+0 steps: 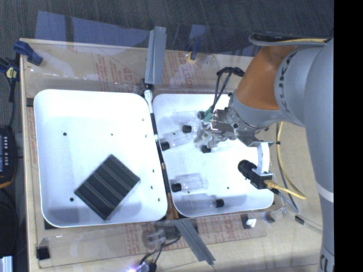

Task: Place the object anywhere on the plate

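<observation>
The plate is a dark grey ribbed square lying flat in the front half of the left bin. My gripper is low over the middle of the right bin, far right of the plate. Several small clear objects with black caps lie in the right bin: one just left of the gripper, one by the divider, one toward the front, and one near the front wall. A small black piece sits right under the gripper; whether it is held is unclear.
The grey arm with its orange band covers the right bin's far right side. A black fitting and cables hang off the wrist. A metal bar stands behind the divider between the bins.
</observation>
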`<state>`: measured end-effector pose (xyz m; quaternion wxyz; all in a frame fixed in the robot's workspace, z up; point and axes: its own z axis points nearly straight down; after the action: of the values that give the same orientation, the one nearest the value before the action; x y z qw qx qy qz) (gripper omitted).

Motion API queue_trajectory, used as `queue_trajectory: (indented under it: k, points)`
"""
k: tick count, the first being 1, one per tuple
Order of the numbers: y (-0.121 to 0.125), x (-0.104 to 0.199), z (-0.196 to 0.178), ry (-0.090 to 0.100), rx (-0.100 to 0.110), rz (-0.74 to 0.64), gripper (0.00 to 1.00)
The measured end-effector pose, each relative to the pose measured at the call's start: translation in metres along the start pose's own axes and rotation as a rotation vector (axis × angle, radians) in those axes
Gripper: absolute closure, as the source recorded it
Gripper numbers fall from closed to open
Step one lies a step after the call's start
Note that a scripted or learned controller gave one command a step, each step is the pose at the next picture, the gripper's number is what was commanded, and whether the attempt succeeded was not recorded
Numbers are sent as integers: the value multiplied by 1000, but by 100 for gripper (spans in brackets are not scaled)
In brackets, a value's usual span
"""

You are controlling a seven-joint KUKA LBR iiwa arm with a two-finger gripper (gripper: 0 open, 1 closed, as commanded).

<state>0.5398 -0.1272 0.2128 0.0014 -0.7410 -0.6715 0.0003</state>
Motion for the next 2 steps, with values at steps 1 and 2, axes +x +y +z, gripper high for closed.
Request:
queue_trajectory:
  k: [1, 2]
  points:
    - [38, 65, -31, -1, 2, 20, 100]
    - [104, 130, 4, -2, 3, 120, 100]
